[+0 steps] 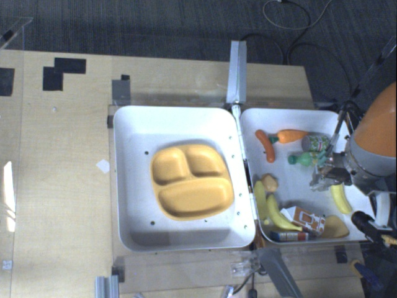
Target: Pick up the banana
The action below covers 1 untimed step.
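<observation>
- Two shallow white bins on the wooden bench [62, 166]: the left bin [130, 185] holds one yellow three-section plastic tray [191, 180], sitting roughly mid-bin with bare white floor all round it.
- The right bin [282, 120] is the busy one. Count of yellow curved plastic bananas: three. Two lie side by side near the bin's left wall, a greenish-yellow banana [260, 202] and a brighter yellow banana [280, 215] angling toward the front edge.
- The third, a small yellow banana [340, 198], lies near the right side, just below the gripper [324, 180].
- The gripper hangs low over the right bin's right half, under the grey and orange arm [375, 135]; how its jaws stand, I cannot tell, too dark and small.
- One orange carrot [291, 136] and one red sausage-shaped piece [266, 146] sit near the back wall, close together.
- One green bottle-like toy [302, 159] and one green-labelled can [316, 143] are just left of the gripper.
- One small brownish lump [269, 182] sits at the top of the banana pair.
- One printed carton [309, 220] and a tan rounded piece [337, 227] crowd the front edge.
- Open floor: a patch mid-bin, between the banana pair and the gripper.
</observation>
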Each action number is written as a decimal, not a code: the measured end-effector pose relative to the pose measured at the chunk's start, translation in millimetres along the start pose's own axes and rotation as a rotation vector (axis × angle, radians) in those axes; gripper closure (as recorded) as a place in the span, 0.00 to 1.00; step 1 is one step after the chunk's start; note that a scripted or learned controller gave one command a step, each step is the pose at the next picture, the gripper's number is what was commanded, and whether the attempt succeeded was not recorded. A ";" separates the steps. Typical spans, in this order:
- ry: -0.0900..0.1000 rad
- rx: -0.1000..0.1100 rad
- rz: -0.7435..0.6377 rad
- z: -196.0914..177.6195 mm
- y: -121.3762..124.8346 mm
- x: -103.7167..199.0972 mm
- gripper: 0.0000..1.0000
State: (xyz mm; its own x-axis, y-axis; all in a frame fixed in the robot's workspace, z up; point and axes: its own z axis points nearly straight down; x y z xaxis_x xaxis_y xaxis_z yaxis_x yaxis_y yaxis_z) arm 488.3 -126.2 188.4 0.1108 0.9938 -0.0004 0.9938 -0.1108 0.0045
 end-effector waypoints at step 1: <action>0.001 0.002 -0.074 45.6 3.6 22.4 1.00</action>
State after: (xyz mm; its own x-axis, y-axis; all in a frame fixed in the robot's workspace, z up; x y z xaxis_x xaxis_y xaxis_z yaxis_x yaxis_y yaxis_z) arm 494.5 -104.3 142.8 0.0373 0.9993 0.0001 0.9993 -0.0373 0.0026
